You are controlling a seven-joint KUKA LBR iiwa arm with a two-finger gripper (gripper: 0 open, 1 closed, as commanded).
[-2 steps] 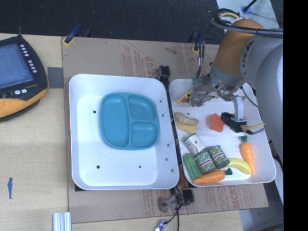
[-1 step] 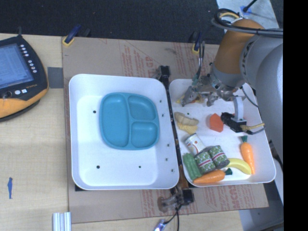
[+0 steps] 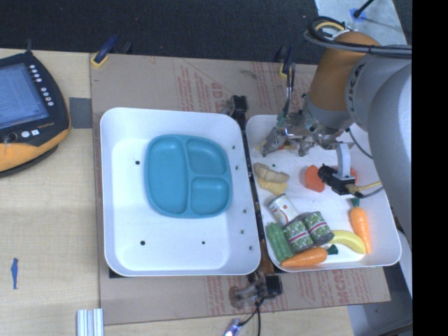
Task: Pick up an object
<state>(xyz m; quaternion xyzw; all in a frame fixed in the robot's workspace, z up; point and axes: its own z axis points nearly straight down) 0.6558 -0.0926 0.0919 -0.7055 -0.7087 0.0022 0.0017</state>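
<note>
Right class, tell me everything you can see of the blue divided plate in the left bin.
The blue divided plate is a light blue, smooth, plastic-looking tray with rounded corners. Raised ridges split it into three compartments: one large on the camera view's left, two smaller on its right. It lies flat, right side up, slightly turned, near the middle of the left white bin, towards its far side. Nothing rests in it, and it touches just the bin floor.

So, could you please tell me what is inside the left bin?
The left bin holds one blue divided plate, lying flat near its middle, with nothing on it. Whatever lies beneath the plate is covered.
</note>
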